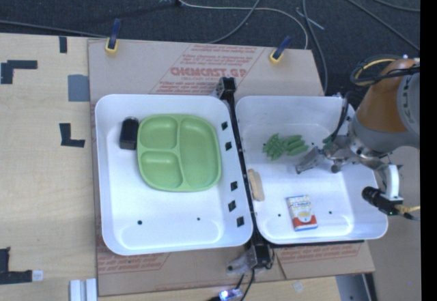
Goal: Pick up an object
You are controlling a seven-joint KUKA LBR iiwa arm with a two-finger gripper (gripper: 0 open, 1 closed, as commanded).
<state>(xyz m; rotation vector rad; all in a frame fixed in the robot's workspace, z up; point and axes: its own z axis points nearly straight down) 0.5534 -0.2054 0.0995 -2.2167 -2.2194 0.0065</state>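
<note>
A bunch of green beans (285, 145) lies in the upper middle of the right bin (273, 110). A small red and white box (300, 213) rests near that bin's front edge. A tan, bread-like piece (256, 184) lies along its left wall. My gripper (308, 163) reaches in from the right, low over the bin floor, just right of and below the beans. It is apart from them, with nothing between its fingers. In the left bin (113, 177) sit a green divided plate (180, 153) and a black block (128, 133) at the plate's left.
The grey arm with its orange band (382, 110) crosses the right bin's right rim. A black divider strip (235, 156) runs between the bins. Cardboard (205, 67) lies beneath both, held by two yellow clamps at the back. Cables trail across the dark floor behind.
</note>
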